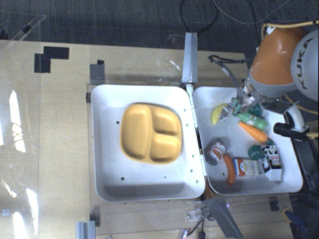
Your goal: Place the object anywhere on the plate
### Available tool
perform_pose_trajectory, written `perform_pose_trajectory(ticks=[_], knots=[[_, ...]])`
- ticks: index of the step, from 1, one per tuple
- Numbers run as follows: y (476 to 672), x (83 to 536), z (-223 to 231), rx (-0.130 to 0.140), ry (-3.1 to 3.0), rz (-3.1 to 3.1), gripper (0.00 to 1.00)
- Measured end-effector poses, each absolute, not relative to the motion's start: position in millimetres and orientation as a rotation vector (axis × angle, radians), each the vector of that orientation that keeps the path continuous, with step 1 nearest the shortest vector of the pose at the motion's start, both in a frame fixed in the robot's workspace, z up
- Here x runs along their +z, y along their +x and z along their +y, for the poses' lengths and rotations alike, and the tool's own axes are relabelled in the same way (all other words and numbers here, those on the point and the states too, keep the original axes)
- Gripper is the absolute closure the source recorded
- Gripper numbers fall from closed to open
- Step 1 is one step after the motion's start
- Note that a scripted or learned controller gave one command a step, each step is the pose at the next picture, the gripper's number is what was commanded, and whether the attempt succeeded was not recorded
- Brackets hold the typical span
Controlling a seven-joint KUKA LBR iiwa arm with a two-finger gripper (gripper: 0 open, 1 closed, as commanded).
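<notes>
**Crowded bin, uncertain grip: where this pick could slip**

The main risk lies in the clutter of the right bin (294,183). The gripper (238,105) sits low at the bin's far end, right among a yellow banana-like piece (216,114), a green item (250,117) and a carrot (253,131), all lying close together. With things packed this tightly, the claw could close on two pieces at once, nudge one aside, or catch only an edge and drop it on the way across. Which of these is the object meant for the plate cannot be told from here; the claw is nearest the yellow piece and the green item. Whether the claw is wide, narrow or holding anything also cannot be told, since the metal parts blur into the toys around them.

A second risk is the raised rim between the two bins: a loosely held piece carried low could clip it and fall short. The yellow divided plate (150,132) lies in the middle of the left bin (107,183), well apart from the gripper, so the carry is a long one.

Further down the right bin lie a small can (216,152), a sausage (229,168), a small carton (247,167) and a cow-patterned box (271,161), away from the claw and unlikely to interfere.

The arm (276,56) reaches in from the right, its orange band above the bin's far right corner, wrist bent down and leftward to the gripper.
</notes>
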State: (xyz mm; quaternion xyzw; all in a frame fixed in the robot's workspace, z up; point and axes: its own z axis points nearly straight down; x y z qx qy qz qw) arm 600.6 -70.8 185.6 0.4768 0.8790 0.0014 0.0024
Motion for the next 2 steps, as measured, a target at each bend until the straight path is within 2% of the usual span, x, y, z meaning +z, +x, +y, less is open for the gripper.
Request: perform_pose_trajectory(ticks=[1,2], knots=[[553.1,244,-35,0.006,1.692,2.641,1.0],[487.5,218,-22,0.003,1.921,2.484,1.0]])
